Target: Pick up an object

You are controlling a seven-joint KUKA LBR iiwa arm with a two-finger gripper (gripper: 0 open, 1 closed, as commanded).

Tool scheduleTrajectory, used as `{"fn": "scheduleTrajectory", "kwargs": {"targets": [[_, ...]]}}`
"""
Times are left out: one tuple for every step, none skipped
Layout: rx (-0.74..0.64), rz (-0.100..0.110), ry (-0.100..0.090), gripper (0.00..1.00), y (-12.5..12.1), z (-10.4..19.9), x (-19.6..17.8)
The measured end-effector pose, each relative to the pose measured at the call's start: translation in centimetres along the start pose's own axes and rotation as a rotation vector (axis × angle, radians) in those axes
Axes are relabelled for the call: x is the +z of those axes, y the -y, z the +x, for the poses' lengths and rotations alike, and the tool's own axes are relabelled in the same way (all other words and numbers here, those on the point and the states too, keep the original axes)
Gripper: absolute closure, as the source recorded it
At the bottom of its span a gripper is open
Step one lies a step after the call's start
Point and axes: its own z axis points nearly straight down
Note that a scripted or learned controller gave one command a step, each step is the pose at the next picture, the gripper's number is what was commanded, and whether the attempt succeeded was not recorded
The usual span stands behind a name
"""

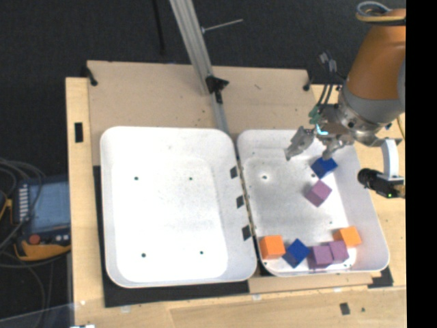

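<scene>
Tan bench [150, 101], right white bin [273, 203]: pincer [315, 144] spread open, empty; small blue cube [323, 167] just below-right, seemingly under right finger.

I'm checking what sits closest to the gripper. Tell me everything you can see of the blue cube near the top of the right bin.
The blue cube is a small, plain, matte block, apparently foam or wood. It lies in the upper right part of the right bin, turned diagonal to the bin's walls. The gripper hangs just above it, its fingers spread open, and does not hold it. A purple cube sits just below, apart from it. Nothing visibly touches it except the bin floor.
</scene>
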Motion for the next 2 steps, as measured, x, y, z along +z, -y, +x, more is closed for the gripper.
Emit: {"fn": "scheduleTrajectory", "kwargs": {"targets": [[0.001,-0.005,0.001,0.0,-0.1,0.0,-0.3],[0.004,0.0,0.002,0.0,-0.3,0.3,4.1]]}}
